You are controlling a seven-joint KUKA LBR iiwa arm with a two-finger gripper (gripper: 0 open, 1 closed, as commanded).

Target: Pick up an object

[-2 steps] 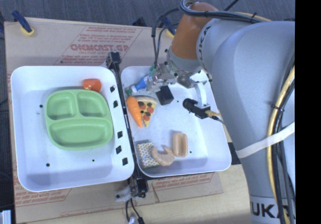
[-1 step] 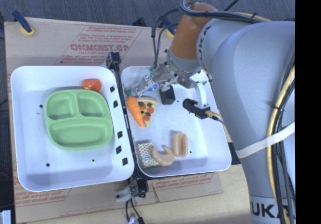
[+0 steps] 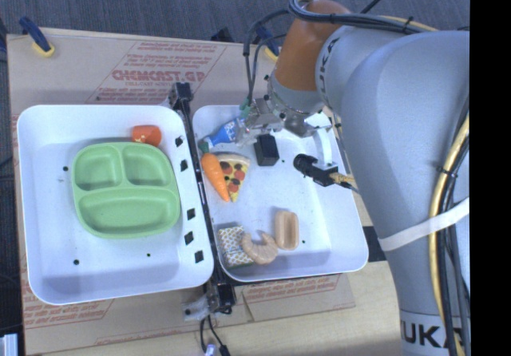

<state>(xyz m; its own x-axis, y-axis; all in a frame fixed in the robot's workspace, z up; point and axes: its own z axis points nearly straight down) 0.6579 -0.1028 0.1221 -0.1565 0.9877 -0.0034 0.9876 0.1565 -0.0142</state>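
The grey arm [image 3: 399, 147] bears "KUKA" near its base. The brown sheet [image 3: 152, 67] under the bins reads "CHEMCAST GP" in red. In the right bin [image 3: 335, 255], the gripper [image 3: 262, 139] hangs by the far edge; whether its claw is wide or narrow cannot be told. The carrot [image 3: 214, 175] lies along the left edge, touching the pizza slice [image 3: 234, 173].

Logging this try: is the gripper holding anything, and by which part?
Cannot be told: the gripper sits low in the right bin beside the pizza slice.
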